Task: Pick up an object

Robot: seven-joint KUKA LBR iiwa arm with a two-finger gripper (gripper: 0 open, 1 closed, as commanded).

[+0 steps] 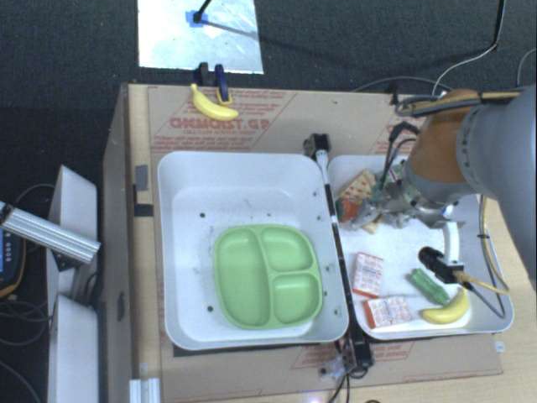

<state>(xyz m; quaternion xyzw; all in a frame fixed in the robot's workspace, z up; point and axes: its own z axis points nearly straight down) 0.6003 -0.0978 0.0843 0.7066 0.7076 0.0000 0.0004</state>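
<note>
Right bin: the gripper is down in the upper left corner, close against a tan carton that sits by the wall shared with the left bin. From where I stand, whether the claw is wide, narrow or clamped on anything cannot be told, as the wrist and clutter mask it.

Lower in the same bin are two red-and-white packets, one above the other; their print is too small to read. Right of them, a green cylinder lies just beside a yellow banana.

The left bin holds a green divided plate.

The cardboard sheet under both bins bears red lettering, not legible with certainty. A second banana lies on it, behind the left bin.
</note>
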